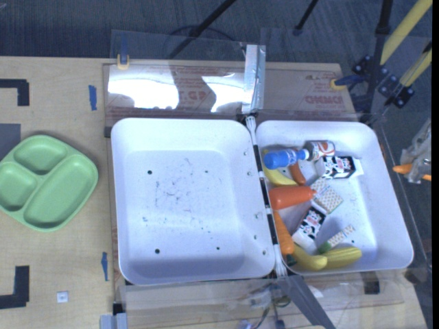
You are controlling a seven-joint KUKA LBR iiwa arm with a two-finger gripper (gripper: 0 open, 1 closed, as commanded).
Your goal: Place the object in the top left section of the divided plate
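A green divided plate [46, 182] is seen lying on the wooden counter [68, 266] at the far left, well apart from the two white bins. Its three sections are laid out with two smaller ones toward the upper left and one long one toward the lower right.

The left bin [137, 139] is set just beside the right bin [384, 197], their inner rims touching along the middle. The right bin is crowded with small things, all gathered toward its left half. A blue bottle [281, 158] is laid near the top, with a yellow banana [278, 177] just below it and a small can [320, 148] to its right. A black-and-white carton [338, 166] is placed beside the can. An orange carrot [291, 196] is stretched across the middle, and a second orange piece [284, 238] is found along the dividing rim below it. A checked sponge [328, 199] and another black-and-white box [311, 226] are set near the centre. A second banana [326, 258] is curved along the bottom wall.

Which of these is the task's object cannot be told (none is singled out); all are lying in the right bin, far from the plate.

At the right edge, a pale part with orange marks [417, 162] is glimpsed, but whether this is the pincer, and whether it is open or closed, cannot be told.
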